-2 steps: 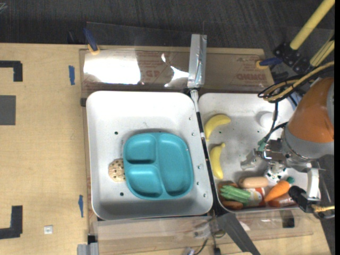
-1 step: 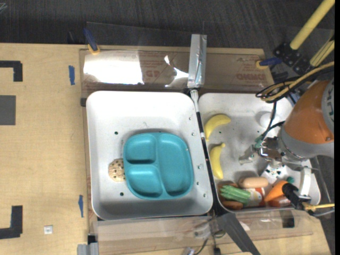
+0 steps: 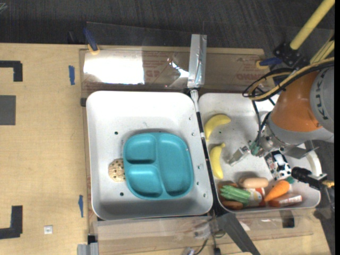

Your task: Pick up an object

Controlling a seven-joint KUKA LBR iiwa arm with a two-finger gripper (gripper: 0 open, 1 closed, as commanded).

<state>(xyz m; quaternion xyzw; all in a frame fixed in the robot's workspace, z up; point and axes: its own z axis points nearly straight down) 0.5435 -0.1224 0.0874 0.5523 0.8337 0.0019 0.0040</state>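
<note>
The fingers (image 3: 235,155) look spread and are grasping nothing, with bare white floor of the right bin (image 3: 241,106) showing at their tips; the gripper (image 3: 239,153) hangs low over the middle of that bin, the grey arm (image 3: 300,110) reaching in from the right. No object has been picked up yet; the candidates all lie in this bin. The lower banana (image 3: 216,161) lies just beside the fingers on the side of the wall shared with the left bin (image 3: 106,105); the upper banana (image 3: 217,124) curves further back. A pale sausage-shaped toy (image 3: 254,183), a carrot (image 3: 277,190) and a green vegetable (image 3: 236,194) are crowded along the near wall. In the left bin sit a teal divided plate (image 3: 158,164) and a cookie (image 3: 116,169) touching its edge, well apart from the gripper.

As I judge it, the chief risk is closing on nothing; the fingers sit over a bare patch between the banana and the near pile. A descent here could also clip the banana's curved side and roll it against the wall; among the crowded toys, a grasp might pinch two at once or slip off a rounded one.
</note>
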